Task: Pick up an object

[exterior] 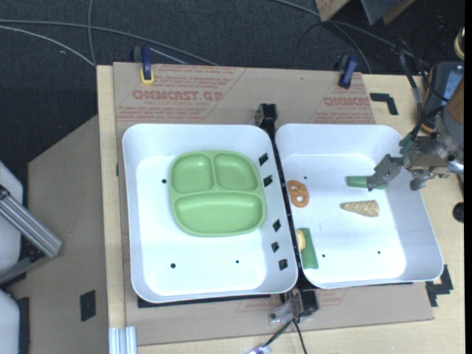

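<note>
One green object partly hidden behind end effector.

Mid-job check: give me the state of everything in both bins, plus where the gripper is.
Green divided plate: flat in the left bin, compartments bare.
Pretzel: lying flat, right bin.
Cone-shaped piece: on its side, right bin.
Green block: lying by the right bin's near-left wall.
Gripper: low over the right bin.

Two white bins sit on a tan desk printed with reddish lettering. A pale green divided plate lies in the left bin. The right bin holds an orange-brown pretzel, a beige cone, a green and yellow block and a dark green piece. Blue clamps grip the desk's far edge.
</note>
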Robot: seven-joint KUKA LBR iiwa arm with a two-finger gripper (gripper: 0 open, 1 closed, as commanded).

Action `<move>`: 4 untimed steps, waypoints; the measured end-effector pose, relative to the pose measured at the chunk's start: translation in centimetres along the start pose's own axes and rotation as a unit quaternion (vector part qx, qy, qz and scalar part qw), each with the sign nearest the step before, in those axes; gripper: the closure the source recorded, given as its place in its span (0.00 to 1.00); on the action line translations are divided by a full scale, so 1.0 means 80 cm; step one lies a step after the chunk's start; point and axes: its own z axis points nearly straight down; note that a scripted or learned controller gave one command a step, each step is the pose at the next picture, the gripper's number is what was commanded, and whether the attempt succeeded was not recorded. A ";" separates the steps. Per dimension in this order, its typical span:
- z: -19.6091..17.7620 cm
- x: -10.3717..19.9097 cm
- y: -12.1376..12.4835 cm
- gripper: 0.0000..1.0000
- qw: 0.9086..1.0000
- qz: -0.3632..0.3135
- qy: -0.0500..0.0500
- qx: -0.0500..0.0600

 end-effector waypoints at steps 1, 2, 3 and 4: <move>-0.008 0.000 0.003 0.00 1.000 -0.002 -0.001 -0.006; 0.072 0.000 0.004 0.00 1.000 -0.002 0.000 -0.003; 0.131 0.005 0.014 0.00 1.000 -0.002 0.000 -0.003; 0.205 -0.005 0.015 0.00 1.000 -0.001 0.000 -0.003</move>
